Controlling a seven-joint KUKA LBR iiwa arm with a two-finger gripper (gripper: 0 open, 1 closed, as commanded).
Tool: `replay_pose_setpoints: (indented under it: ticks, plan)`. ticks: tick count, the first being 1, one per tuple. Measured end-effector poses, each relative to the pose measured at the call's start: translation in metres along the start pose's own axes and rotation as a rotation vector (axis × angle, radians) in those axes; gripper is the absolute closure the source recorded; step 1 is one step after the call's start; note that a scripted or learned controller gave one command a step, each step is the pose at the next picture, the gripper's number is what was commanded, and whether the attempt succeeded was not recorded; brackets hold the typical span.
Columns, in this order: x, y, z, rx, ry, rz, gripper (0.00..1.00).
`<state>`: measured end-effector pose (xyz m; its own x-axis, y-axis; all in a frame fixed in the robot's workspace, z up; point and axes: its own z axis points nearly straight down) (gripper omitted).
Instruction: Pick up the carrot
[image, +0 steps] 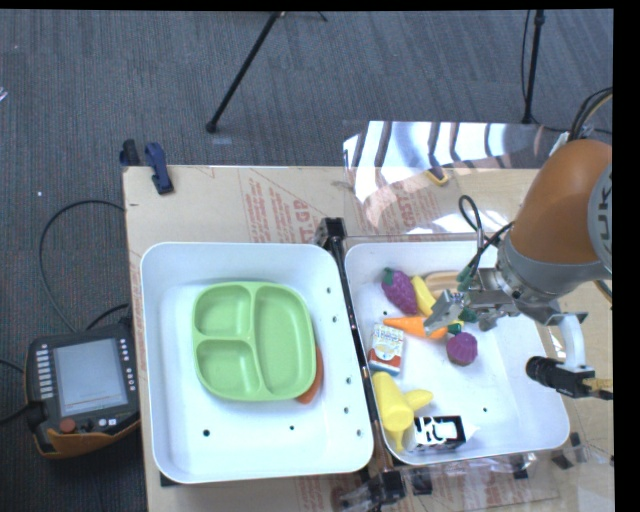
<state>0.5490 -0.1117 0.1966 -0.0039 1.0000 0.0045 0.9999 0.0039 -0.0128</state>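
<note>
The carrot is a small orange toy with a green top, lying in the right bin near its middle left. My gripper hangs right over the carrot's right end, reaching in from the right under the arm's orange band. Its fingers straddle the carrot's thick end and stand open, with no lift off the bin floor visible. A purple eggplant and a yellow piece lie just beyond the carrot.
In the right bin also lie a purple round fruit, a small carton, a yellow toy and a black-and-white box. The left bin holds a green divided plate over an orange item.
</note>
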Motion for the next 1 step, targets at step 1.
replay_pose_setpoints:
  ticks: [1]
  plan:
    - [0.023,0.0327,0.0949,-0.005,-0.002,0.135,0.0]
